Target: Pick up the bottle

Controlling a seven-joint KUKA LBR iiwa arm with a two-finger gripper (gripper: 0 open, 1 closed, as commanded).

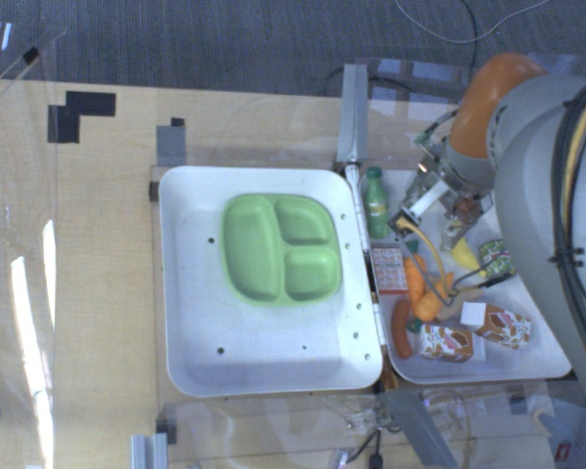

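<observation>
Leftmost, I saw the green tray point(278, 249) resting in the left bin point(190, 360). Next, the bottle point(375, 201) lay against the right bin point(537, 360)'s left wall, untouched. Above clutter, the jaws point(439, 206) hovered nearby; I couldn't tell their state.

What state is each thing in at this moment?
Bottle: lying in the right bin, along its left wall, not gripped.
Green tray: flat in the left bin, compartments bare.
Carrot: lying among the clutter.
Cartons: lying at the bin's near edge.
Gripper: above the right bin, beside the bottle.
</observation>
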